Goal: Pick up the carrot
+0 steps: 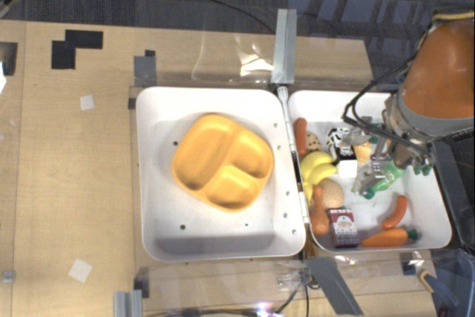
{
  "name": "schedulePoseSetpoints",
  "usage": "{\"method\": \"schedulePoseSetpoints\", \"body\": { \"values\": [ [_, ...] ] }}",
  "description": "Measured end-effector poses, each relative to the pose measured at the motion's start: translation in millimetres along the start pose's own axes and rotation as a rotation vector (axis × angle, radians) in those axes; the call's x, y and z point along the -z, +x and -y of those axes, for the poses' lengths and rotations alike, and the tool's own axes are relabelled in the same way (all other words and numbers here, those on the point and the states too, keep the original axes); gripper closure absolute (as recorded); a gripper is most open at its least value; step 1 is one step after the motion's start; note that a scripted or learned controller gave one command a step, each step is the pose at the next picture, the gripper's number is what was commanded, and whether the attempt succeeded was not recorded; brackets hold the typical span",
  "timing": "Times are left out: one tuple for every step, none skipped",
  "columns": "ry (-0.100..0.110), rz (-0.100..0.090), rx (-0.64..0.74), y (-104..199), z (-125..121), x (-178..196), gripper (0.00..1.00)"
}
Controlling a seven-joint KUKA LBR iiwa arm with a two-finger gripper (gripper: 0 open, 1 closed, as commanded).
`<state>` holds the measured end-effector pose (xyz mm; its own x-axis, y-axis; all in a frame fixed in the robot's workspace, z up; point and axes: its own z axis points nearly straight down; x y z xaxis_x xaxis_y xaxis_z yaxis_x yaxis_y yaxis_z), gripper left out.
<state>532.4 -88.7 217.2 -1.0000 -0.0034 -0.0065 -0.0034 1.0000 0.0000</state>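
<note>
Jaws (pixel 369 185) hover above right bin (pixel 438 234); carrot (pixel 386 237) lies near front wall.

Left bin (pixel 156 159) white, right bin (pixel 438 211) white. Plate (pixel 223 159) in left bin yellow-orange. Carrot (pixel 386 237) orange with green end. Bananas (pixel 319 168) yellow. Sausage (pixel 300 136) red-brown. Small box (pixel 342 226) red with white patch. Toy by gripper (pixel 382 178) green. Black-and-white spotted thing (pixel 340 136). Bench (pixel 67 182) light wood with black shapes (pixel 74 47). Arm (pixel 444 70) orange over grey.
</note>
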Motion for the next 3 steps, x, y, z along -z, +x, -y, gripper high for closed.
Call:
{"method": "schedulePoseSetpoints", "body": {
  "values": [
    [0.0, -0.002, -0.107, -52.7, 24.8, -56.5, 0.0],
    [0.003, 0.009, -0.386, -102.6, 118.6, -8.4, 0.0],
    [0.001, 0.007, -0.317, -61.3, 97.7, -128.6, 0.0]
  ]
}}
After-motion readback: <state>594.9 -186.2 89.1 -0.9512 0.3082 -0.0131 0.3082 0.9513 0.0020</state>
